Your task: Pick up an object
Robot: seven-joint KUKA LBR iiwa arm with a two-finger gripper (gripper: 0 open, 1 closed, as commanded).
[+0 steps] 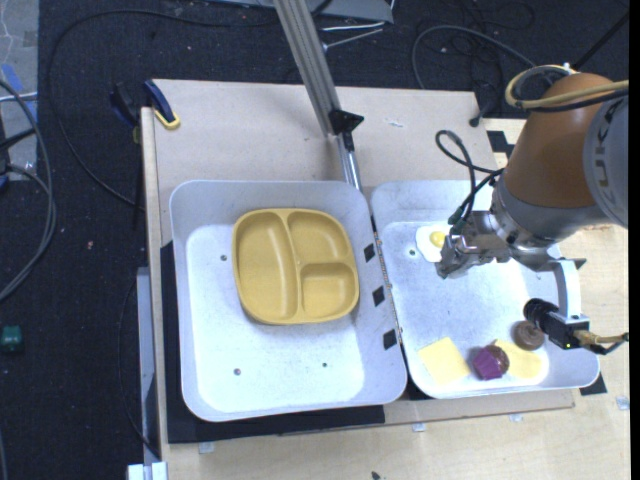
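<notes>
Seen from above at a slant: two shallow white bins side by side on a pale wooden bench (250, 128). In the left bin (200, 348), a mustard-yellow plastic divided plate (296, 265) with three compartments, lying flat, its long axis running roughly up and down the view, the two smaller compartments on its right side. In the right bin (480, 308), a cluster along the near edge: a pale yellow flat square block (442, 359), tilted slightly, one corner toward the bin's front rim; just right of it and touching or nearly so, a small purple rounded object (489, 362), no clear long axis; further right and a little higher, a small brown round object (528, 336). Near the bin's upper left, a small white-and-yellow round piece (432, 239), partly hidden. Grey arm with orange band reaching in from the right, gripper (456, 256) hanging over the bin's upper part, just beside the white-and-yellow piece. State of the jaws: cannot tell, too dark and blurred. Well apart from the purple object and yellow block.
</notes>
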